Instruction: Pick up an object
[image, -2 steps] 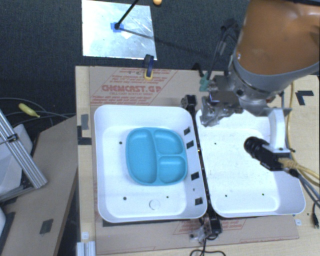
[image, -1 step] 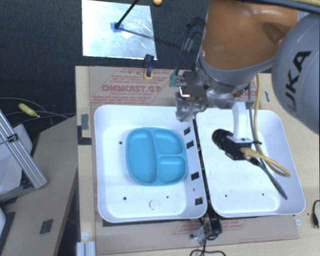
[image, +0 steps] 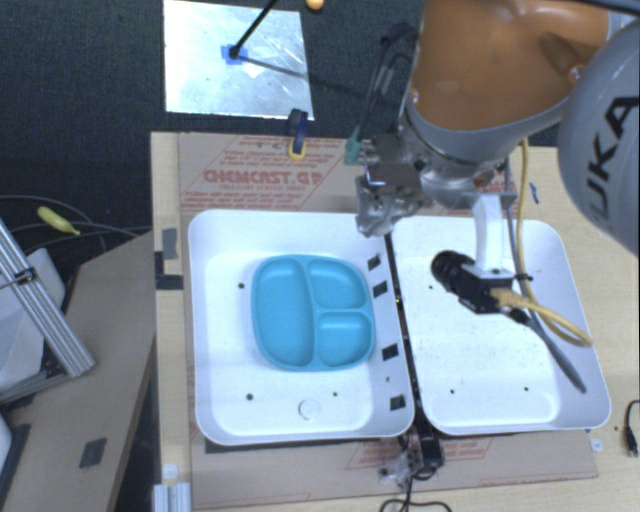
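Observation:
A light blue divided plate with three compartments lies flat in the middle of the left white bin. My gripper hangs over the far end of the seam between the two bins, up and to the right of the plate and apart from it. I see nothing held under it. The grey arm with its orange band covers the upper right of the view and hides part of the right bin's far edge.
The right white bin lies beside the left one, with black clips along the dividing seam. Both bins rest on a cardboard sheet. A metal frame stands off the bench at the left.

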